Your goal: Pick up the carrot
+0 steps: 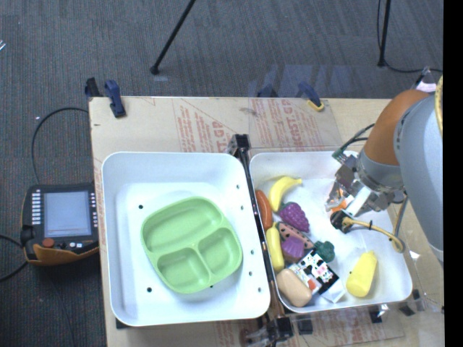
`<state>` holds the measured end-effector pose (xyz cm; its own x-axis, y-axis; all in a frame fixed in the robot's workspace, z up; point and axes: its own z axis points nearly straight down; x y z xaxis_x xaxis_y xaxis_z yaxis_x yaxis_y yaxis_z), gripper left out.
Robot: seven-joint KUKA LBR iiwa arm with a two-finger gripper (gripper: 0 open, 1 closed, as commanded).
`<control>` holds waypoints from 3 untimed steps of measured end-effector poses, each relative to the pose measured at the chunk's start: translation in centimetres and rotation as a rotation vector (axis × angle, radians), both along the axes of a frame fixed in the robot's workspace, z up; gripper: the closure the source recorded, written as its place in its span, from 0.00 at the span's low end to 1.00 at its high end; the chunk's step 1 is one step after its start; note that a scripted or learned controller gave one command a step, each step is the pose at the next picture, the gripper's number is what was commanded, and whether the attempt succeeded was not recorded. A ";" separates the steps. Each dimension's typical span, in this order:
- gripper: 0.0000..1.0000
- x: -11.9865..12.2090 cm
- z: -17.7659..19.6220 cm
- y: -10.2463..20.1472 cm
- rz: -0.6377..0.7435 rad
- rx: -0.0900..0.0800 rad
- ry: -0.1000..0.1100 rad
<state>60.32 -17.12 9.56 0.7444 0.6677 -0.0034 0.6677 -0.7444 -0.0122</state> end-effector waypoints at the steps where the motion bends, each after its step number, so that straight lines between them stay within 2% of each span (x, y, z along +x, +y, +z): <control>1: 1.00 -2.5 5.8 3.1 -0.448 -0.006 -0.004; 2: 1.00 -13.2 3.4 0.0 -0.460 -0.006 0.005; 3: 1.00 -12.6 -0.9 -0.3 -0.217 0.006 -0.004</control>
<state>47.76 -17.41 8.67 0.8705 0.4921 0.0029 0.4921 -0.8704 -0.0144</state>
